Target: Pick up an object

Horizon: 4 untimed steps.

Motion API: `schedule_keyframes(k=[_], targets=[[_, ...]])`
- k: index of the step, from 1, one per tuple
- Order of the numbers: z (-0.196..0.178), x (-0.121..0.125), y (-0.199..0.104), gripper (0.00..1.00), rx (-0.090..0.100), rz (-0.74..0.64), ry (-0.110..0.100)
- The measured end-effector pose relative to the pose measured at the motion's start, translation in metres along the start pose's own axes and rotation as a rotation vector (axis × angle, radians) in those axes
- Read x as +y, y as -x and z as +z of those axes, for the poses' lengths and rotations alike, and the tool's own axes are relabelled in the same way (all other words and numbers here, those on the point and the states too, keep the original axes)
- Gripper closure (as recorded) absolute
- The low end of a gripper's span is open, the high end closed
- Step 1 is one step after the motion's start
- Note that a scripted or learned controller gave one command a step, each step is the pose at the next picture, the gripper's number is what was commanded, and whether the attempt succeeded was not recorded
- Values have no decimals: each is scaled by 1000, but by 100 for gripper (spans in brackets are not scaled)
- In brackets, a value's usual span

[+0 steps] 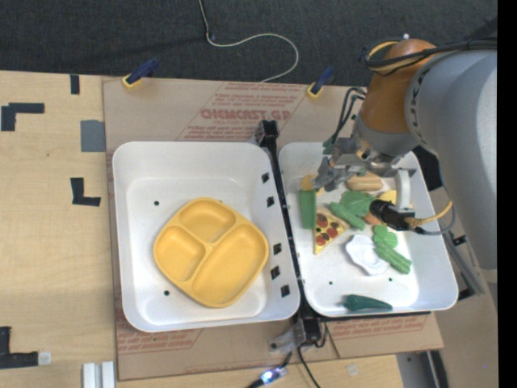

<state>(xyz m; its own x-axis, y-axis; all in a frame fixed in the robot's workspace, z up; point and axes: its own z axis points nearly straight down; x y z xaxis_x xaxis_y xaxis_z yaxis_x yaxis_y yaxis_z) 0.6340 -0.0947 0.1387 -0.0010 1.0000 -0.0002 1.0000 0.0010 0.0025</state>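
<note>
The right bin point(420, 297) holds several toy foods: a green stick point(308, 207), a pizza slice point(326, 230), a leafy green piece point(352, 209), a tan bun point(363, 183), a white crumpled piece point(366, 253), a green pickle-like piece point(391, 249) and a dark green pepper point(367, 302). My gripper point(329, 173) hangs low over the bin's upper left part, just above the green stick and beside the tan bun. I see nothing between its fingers.
The left bin point(129, 176) holds a yellow divided plate point(211, 250). A black divider point(279, 208) separates the bins. A white cable point(250, 43) lies on the dark floor behind. The grey arm point(452, 95) covers the right bin's far right corner.
</note>
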Motion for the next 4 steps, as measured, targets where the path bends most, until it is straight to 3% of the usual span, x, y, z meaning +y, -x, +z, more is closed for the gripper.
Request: schedule_keyframes(k=[1,2,4], targets=[[-60,10,-1,100,0,-1,3],[-87,10,-2,100,0,-1,-1],[-87,-69,-59,100,1,-2,-7]])
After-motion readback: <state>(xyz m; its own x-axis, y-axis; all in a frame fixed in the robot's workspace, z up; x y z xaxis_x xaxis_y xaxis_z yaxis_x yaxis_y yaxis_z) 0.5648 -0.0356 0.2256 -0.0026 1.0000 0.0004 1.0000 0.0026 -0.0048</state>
